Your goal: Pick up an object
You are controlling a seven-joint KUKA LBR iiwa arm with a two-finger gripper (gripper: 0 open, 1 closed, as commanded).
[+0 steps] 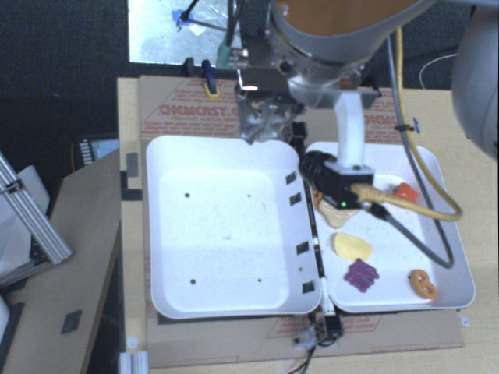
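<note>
Dark floor surrounds a tan bench (93, 209) whose cardboard sheet (187, 107), printed with red lettering, lies under two shallow white bins set side by side. Their inner edges touch along a line of small black clips. Only a few dark specks mark the floor of the left bin (222, 224).

Several small things lie in the right bin (460, 279). A yellow piece (352, 246) sits near the middle, and a purple lump (361, 274) lies just beside it, nearer the camera. An orange-brown ring (422, 284) rests close to the bin's front right corner. Something red-orange (405, 192) lies farther back, partly behind a yellow cable (413, 205) that loops across the bin. A pale tan piece (337, 215) peeks out just under a black unit with a green light (339, 185).

From above, the grey and orange arm (343, 14) hangs over the back rims of both bins. Its gripper (265, 123) hovers above the back edge of the left bin, near the right corner. It is blurred, so whether it is spread or pressed together cannot be told, and nothing shows in its grasp.
</note>
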